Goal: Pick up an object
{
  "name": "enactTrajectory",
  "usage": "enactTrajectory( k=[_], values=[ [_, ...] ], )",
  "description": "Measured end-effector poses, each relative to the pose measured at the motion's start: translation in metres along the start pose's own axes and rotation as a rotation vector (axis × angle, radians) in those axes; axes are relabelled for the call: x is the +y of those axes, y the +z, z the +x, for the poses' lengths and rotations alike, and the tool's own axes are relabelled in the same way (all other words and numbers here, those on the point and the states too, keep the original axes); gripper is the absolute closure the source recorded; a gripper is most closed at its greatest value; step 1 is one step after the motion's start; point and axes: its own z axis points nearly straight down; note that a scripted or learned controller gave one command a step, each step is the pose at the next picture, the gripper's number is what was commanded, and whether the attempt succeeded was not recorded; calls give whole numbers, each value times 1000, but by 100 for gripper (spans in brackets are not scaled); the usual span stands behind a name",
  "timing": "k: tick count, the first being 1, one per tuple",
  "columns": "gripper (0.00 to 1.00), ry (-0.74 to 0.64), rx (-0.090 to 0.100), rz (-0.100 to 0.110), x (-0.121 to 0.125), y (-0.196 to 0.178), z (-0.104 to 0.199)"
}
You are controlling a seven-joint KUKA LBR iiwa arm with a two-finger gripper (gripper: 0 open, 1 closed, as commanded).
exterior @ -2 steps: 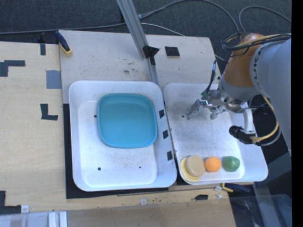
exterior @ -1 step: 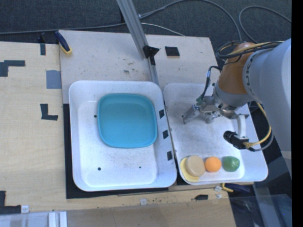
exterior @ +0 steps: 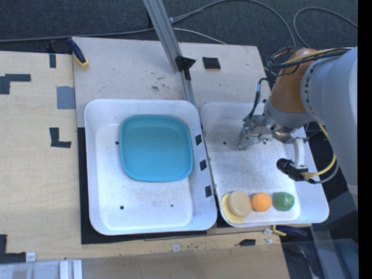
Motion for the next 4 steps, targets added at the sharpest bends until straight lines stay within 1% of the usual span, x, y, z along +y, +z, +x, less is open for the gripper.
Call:
enactTrajectory(
  k=[1,2,3,4],
  values=[
    [100,0,1,-2,1,-62,3],
    [100,1,1,0,1,-104,3],
    [100,-2,3,2,-4,-113,47],
    [100,-4,3,2,-13,-126,101]
  ],
)
